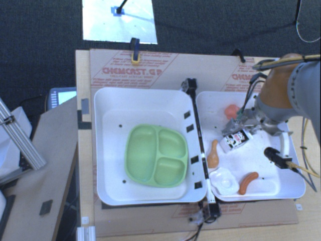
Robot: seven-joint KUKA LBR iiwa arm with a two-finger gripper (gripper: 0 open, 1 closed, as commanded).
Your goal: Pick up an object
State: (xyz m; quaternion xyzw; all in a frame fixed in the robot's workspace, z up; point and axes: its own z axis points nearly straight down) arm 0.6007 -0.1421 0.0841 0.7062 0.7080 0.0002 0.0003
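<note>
In the right bin [291, 185] lie several small toy foods. A salmon-pink piece [230, 110] sits near the far wall. A tan, pear-shaped piece [213, 153] rests by the left wall, a white fried-egg piece [224, 181] occupies the near left corner, and an orange sausage [248, 182] lies beside it. My gripper [235, 138] hangs low over the bin's middle, between the pink piece and the tan piece and just right of the tan one. I see nothing held in it.
The left bin [108, 149] holds a light green divided plate [156, 155]. A black clamp strip [196, 134] runs between the two bins. The arm [293, 92] comes in over the right bin's far right corner.
</note>
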